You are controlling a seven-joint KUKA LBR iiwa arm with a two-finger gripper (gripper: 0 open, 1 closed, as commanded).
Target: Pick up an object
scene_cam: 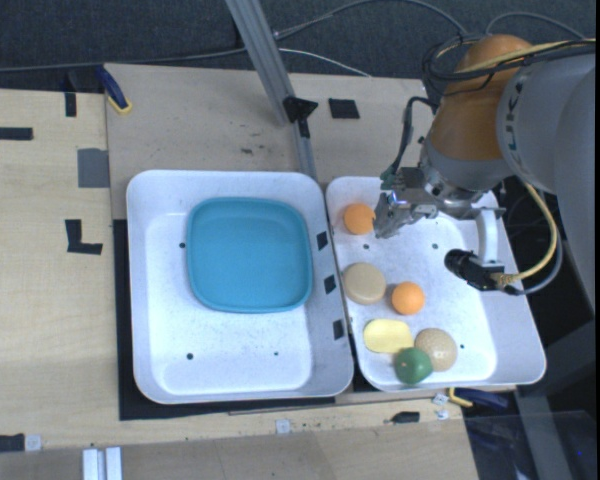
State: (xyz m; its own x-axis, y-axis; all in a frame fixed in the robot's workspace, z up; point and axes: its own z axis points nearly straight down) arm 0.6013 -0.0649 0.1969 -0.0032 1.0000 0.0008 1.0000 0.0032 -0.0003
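From where I stand, the arm comes in over the right bin point(510, 353) with its claw point(390, 218) hanging low near the bin's far left corner, just beside a small orange ball point(358, 218). That ball looks like the likeliest target, since the claw is closest to it and tipped toward it, though I would call that a guess. Whether the claw is spread or closed I cannot tell; the metal at the tip is a blur against the white floor, and nothing shows between its tips, so I would not say it holds anything. The rest of the pieces sit apart in the same bin: a pale beige round point(364, 283) toward the middle of the left wall, a second orange ball point(408, 298) just to its right, and at the near end a cluster of a yellow piece point(385, 335), a green ball point(413, 366) and a tan round point(438, 346) that touch or nearly touch one another. That crowding would make the near cluster awkward to grip cleanly, which may be why the lone ball is favoured. The left bin point(150, 298) carries a blue plate point(248, 253) lying flat in its centre, well away from the arm. The bench point(40, 298) around both bins is taped in places.
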